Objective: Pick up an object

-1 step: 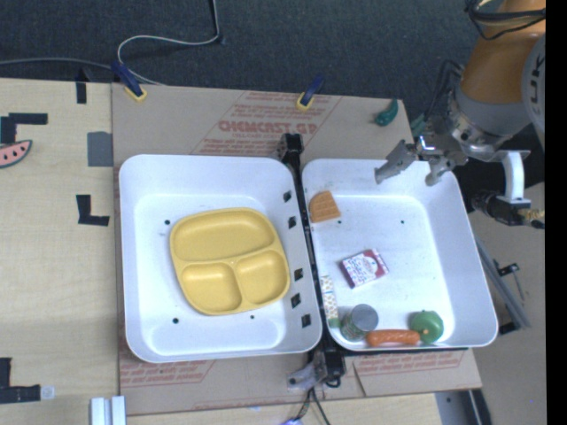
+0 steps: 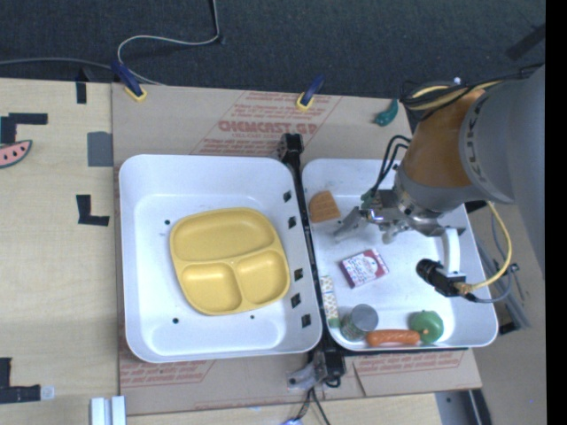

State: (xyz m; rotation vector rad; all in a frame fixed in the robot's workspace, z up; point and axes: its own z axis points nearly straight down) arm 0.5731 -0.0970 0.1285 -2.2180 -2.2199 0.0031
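Observation:
My gripper [image 2: 368,230] hangs over the upper middle of the right bin [image 2: 478,326], its fingers spread apart with nothing between them. One fingertip [image 2: 344,229] points down-left, just right of a brown bread-like piece [image 2: 323,206]. A red and white packet [image 2: 363,266] lies just below the gripper. Along the bin's front edge lie a grey round can [image 2: 361,319], an orange carrot-like stick [image 2: 392,336] and a green fruit [image 2: 428,325]. A thin patterned strip [image 2: 329,299] rests against the bin's left wall.
The left bin [image 2: 142,237] holds a yellow divided plate [image 2: 230,259]. The arm's orange band [image 2: 438,149] and grey body cover the right bin's upper right corner. A black cable plug [image 2: 436,274] hangs near the bin's right side.

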